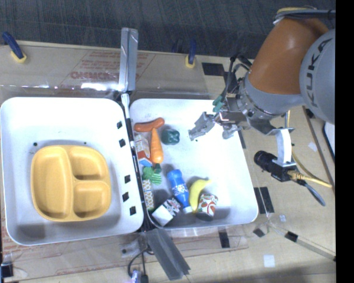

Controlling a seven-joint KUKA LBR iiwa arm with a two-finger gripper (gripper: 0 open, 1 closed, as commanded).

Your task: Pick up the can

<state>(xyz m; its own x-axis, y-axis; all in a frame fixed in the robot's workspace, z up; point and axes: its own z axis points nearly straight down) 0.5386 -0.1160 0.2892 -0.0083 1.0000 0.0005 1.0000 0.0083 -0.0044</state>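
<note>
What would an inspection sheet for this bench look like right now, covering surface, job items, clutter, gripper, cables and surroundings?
Surface: two white bins side by side; the left bin holds a yellow divided tray, the right bin holds the small items.
Job's things: can lying near the right bin's front edge, beside the banana.
Clutter: blue bottle, carrot, sausage, dark green lump, small boxes along the divider.
Gripper: gripper above the right bin's rear, apart from the can, holding nothing.
Cables: yellow cable right of the bins.
Surroundings: blue clamps at the bench's back edge.
</note>
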